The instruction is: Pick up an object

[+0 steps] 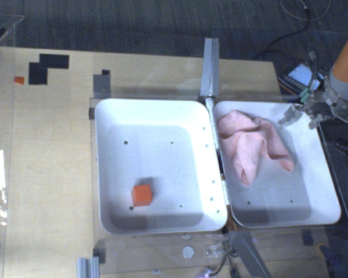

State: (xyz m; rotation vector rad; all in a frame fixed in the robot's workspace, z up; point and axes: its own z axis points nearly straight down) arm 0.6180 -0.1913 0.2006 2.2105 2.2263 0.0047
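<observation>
Pale wooden tabletop (pixel 46 155) carried two shallow white bins: the left bin (pixel 156 112) held a small orange block (pixel 142 195), the right bin (pixel 313 207) a crumpled pink cloth (pixel 252 145). Just right of the cloth hovered the hand (pixel 300 113), whether open or closed I could not tell.

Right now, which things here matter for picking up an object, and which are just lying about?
For the job:
- pink cloth, crumpled in the right bin
- orange block in the left bin
- gripper, over the right bin's far right corner

Lying about:
- black blocks and small orange piece on the bench
- cable on the floor
</observation>
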